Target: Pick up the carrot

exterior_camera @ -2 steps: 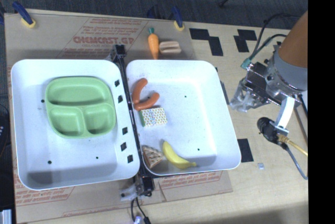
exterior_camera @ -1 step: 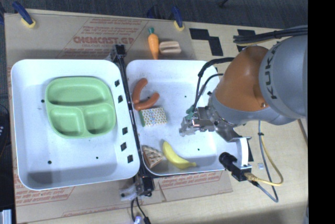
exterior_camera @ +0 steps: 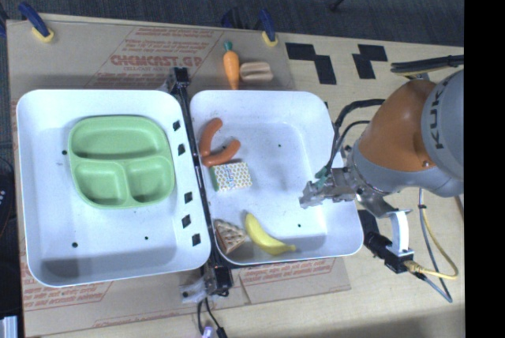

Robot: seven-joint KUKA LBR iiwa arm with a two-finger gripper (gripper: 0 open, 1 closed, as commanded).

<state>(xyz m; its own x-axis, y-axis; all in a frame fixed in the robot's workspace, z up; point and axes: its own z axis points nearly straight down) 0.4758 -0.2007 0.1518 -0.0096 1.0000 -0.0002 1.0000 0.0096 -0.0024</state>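
Arm (exterior_camera: 410, 143): rounded grey casing, wide orange band above the wrist, part of a dark letter mark on the grey shell at far right. Tool (exterior_camera: 316, 193): small, grey metal with greenish bits, details blurred. Black cables loop along the wrist's left side. White bracket and a black block hang below; a yellow cable trails off right.

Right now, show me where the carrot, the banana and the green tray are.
carrot (exterior_camera: 230, 69), camera view, middle of its orange body.
banana (exterior_camera: 265, 235), camera view, middle of its curve.
green tray (exterior_camera: 118, 137), camera view, its large top compartment.
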